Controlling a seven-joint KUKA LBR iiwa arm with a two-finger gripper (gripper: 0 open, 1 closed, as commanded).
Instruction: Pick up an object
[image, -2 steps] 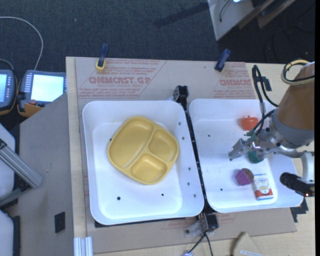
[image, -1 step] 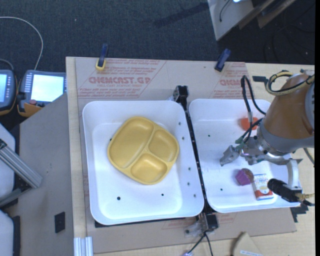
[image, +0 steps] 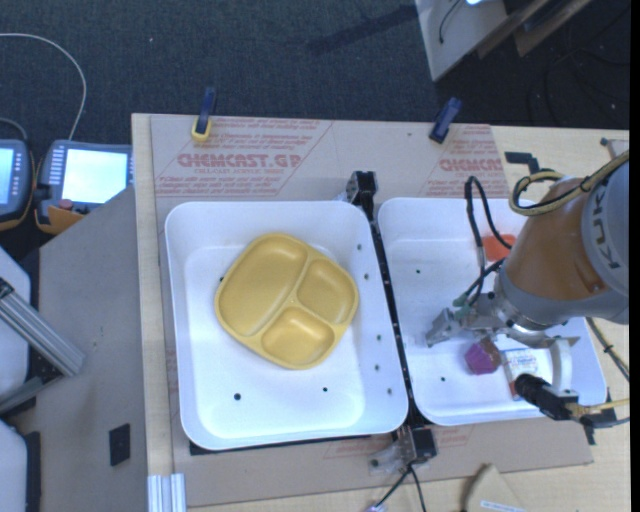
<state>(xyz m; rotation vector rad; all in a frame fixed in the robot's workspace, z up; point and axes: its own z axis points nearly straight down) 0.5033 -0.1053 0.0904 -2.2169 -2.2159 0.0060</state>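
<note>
A bench (image: 160, 300) bears 2 white bins. The left bin (image: 200, 380) holds a yellow 3-section plate (image: 287, 300) near its centre. The right bin (image: 420, 290) sits touching it, w/ the grey-and-orange arm (image: 560, 260) low over its near right part. The gripper (image: 452, 325) points toward the left bin; open or shut, can't tell. A small purple object (image: 482, 357) lies just beside the gripper, on the arm's side. For a clean pick, I'd centre over it before closing. The board behind the bins reads "CHEMCAST GP".
</note>
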